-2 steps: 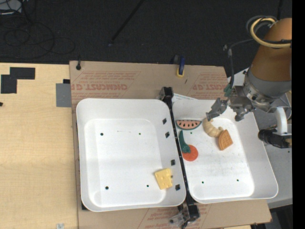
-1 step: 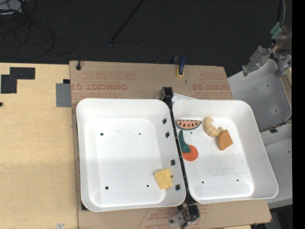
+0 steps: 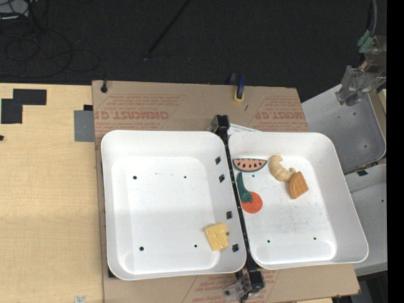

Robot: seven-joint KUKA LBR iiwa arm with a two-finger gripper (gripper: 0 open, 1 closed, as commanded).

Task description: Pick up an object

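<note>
Cheese (image 3: 216,237) sits in the left bin (image 3: 120,201), watermelon (image 3: 250,164) and croissant (image 3: 279,168) right; gripper's grip: can't tell.

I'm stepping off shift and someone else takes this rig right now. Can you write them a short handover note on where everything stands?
Pincer: I cannot vouch for its state from the camera view, so check it yourself before running.
Left bin: a yellow cheese-like block lies near its lower right corner.
Right bin: a watermelon slice by the divider, a teal and orange-red piece just below it, a pale croissant-like piece, and a tan cracker touching that piece.
Done: nothing is lifted; every object rests on a bin floor.
Left: the pick itself, on any one object.
</note>
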